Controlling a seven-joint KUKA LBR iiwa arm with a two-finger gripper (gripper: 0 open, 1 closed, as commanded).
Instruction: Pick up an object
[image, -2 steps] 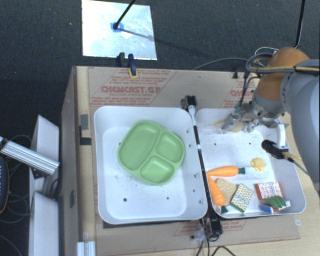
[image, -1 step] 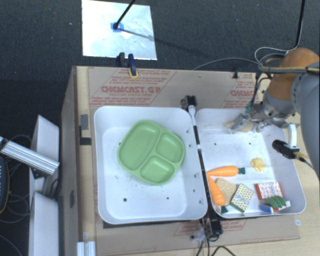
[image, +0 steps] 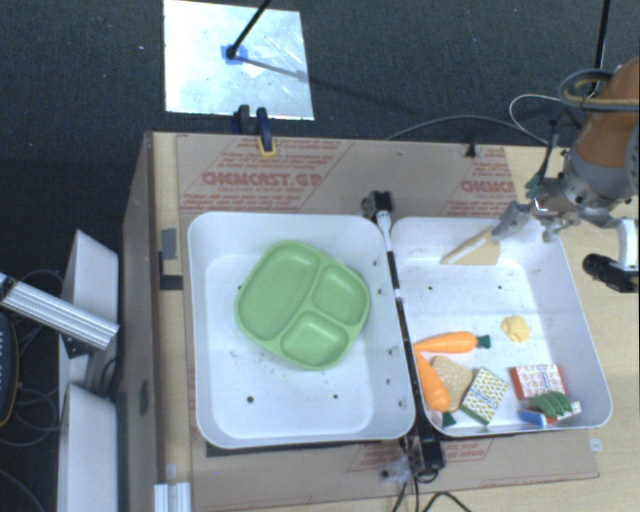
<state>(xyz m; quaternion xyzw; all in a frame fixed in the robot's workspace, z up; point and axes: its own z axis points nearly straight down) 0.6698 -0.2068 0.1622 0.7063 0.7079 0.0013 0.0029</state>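
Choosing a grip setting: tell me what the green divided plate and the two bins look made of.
Green divided plate: likely moulded plastic, matte to slightly glossy, with a uniform colour and soft rounded compartment edges. Left bin and right bin: apparently thin white plastic, smooth, with rounded corners and faint sheen.

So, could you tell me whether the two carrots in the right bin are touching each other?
Cannot tell. In the camera view the upper carrot and lower carrot meet near their tips by the bin's left wall, but no clear contact or gap shows.

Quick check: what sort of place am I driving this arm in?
Likely a robotics lab test bench: two shallow white bins on a cardboard-covered bench, toy food such as an orange plastic carrot, and loose cabling.
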